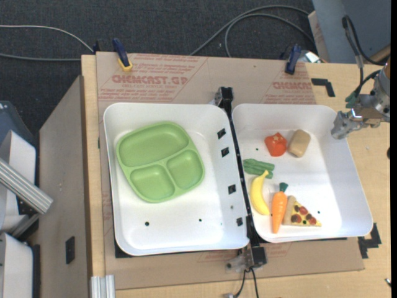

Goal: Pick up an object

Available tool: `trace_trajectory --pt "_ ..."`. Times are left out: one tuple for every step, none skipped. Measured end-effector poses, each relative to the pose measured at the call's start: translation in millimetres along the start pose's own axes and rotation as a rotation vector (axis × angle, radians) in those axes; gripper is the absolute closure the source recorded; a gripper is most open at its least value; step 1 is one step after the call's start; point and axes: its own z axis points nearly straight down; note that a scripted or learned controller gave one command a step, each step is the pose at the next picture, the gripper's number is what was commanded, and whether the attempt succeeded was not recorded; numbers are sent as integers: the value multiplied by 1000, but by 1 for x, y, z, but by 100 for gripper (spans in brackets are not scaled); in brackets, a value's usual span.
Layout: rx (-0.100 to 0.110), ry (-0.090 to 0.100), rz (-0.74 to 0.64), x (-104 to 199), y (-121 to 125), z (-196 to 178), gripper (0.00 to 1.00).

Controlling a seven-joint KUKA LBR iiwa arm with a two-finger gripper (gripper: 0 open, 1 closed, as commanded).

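The right bin holds several toy foods: a red pepper, a tan bread piece, a green bean pod, a yellow banana, an orange carrot and a pizza slice. My gripper hovers at the bin's upper right rim, to the right of the bread piece and apart from it. Nothing is seen in its grasp. The arm reaches in from the right edge.
The left bin carries a green divided plate. A black divider with clips runs between the bins. Cables and two clamps lie along the far side of the cardboard base.
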Motion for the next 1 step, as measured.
trace_trajectory --pt "10 5 -3 55 -2 4 100"
